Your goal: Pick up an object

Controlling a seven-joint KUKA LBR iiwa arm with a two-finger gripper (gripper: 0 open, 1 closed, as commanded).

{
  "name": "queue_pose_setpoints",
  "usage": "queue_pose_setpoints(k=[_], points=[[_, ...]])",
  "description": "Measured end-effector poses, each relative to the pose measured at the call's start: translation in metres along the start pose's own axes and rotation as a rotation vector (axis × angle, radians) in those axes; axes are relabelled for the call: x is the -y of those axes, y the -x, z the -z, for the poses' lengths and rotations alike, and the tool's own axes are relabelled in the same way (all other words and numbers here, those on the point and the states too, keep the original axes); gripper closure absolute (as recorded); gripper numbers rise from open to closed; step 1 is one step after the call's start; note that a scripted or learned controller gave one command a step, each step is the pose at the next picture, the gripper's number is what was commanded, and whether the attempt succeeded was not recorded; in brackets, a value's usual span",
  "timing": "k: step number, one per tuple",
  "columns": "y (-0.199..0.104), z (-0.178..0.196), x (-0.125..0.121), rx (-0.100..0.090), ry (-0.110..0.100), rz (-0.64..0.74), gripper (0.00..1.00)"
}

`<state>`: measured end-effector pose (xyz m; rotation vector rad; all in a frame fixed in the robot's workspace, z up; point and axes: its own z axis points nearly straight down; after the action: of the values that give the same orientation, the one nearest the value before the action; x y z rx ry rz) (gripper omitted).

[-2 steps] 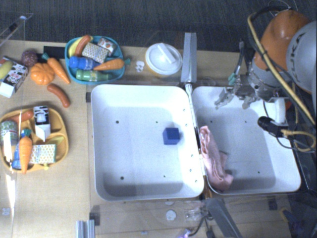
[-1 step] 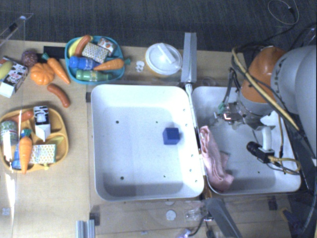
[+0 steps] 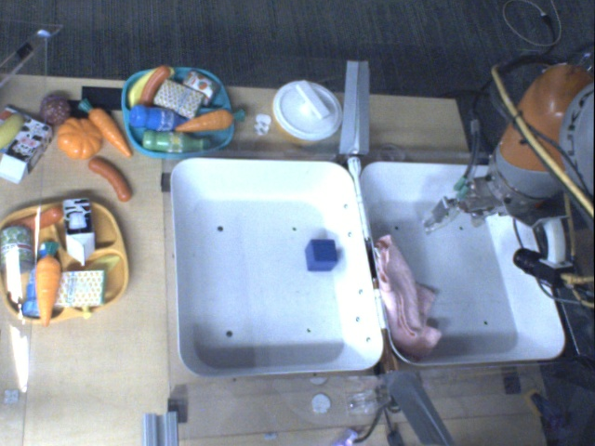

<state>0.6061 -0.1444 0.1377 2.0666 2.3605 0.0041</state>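
So the 2-finger metal gripper (image 3: 444, 212) hangs over the upper part of the right shallow white bin (image 3: 493, 342), fingers spread apart with nothing between them. A crumpled pink cloth (image 3: 403, 295) lies against that bin's left wall, and a small blue cube (image 3: 322, 254) sits mid-frame in the left white bin (image 3: 232, 342).

No readable text, label, brand, number or sign anywhere. Printed patterns on small boxes in blue basket (image 3: 177, 111) and on yellow tray (image 3: 63, 263): too small and blurred to make out. Black-and-white carton (image 3: 26, 143) at counter's left edge: pattern visible, no letters legible. White bins (image 3: 270, 268), blue cube (image 3: 322, 255): unmarked as far as visible.
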Motion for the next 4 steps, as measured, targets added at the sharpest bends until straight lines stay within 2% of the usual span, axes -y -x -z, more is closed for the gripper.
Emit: queue_pose_setpoints(k=[1,2,3,4], points=[[0.057,0.045,0.033,0.001,0.000,-0.017,0.00],[0.062,0.077,-0.005,0.002,0.002,0.079,0.00],[0.007,0.017,0.009,-0.001,-0.002,0.226,0.00],[-0.012,0.121,0.030,0.001,0.002,0.382,0.00]])
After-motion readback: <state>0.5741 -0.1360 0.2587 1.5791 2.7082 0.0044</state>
